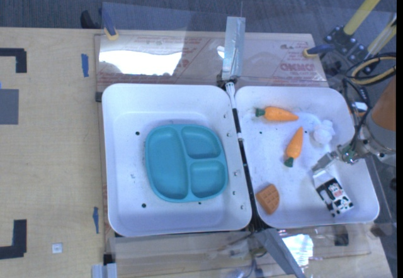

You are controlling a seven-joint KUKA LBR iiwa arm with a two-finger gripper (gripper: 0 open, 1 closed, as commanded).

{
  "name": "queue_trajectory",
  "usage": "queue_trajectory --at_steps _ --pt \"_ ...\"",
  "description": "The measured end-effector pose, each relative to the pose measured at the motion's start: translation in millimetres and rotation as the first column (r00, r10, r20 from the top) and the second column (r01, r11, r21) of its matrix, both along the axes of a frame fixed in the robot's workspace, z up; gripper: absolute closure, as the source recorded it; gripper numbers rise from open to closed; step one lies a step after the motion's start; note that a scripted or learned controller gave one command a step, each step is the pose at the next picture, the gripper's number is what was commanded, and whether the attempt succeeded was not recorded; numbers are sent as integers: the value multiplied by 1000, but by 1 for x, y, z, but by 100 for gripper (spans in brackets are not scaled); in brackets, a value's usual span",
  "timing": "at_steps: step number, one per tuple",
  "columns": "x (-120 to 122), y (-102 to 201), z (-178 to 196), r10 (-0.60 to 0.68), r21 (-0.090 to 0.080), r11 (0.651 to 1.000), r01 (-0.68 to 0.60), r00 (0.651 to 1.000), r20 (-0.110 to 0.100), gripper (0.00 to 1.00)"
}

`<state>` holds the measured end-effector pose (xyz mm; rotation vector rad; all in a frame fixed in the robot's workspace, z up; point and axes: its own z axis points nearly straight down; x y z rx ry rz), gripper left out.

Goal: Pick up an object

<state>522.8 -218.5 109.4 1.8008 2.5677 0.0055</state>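
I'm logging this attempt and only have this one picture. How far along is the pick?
Early stage. Done: the gripper has been brought over the right bin, near its right side. In hand: I see nothing between its fingers. Left: the grasp and lift. Two carrots, a waffle and a black-and-white item all lie on the bin floor.

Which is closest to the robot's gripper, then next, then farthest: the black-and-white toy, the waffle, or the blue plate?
Measured from the gripper in the camera view:
1. Black-and-white toy, just below it in the right bin.
2. Waffle, at that bin's lower left.
3. Blue plate, in the left bin.
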Motion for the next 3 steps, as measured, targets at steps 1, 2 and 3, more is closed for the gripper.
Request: queue_trajectory --at_steps 1,2,3 --pt "69 75 -22 140 0 990 -140 990 2 0" --pt "139 106 -24 95 1 995 -95 995 -33 0" --pt "143 107 -12 99 -5 995 -99 995 -15 100"
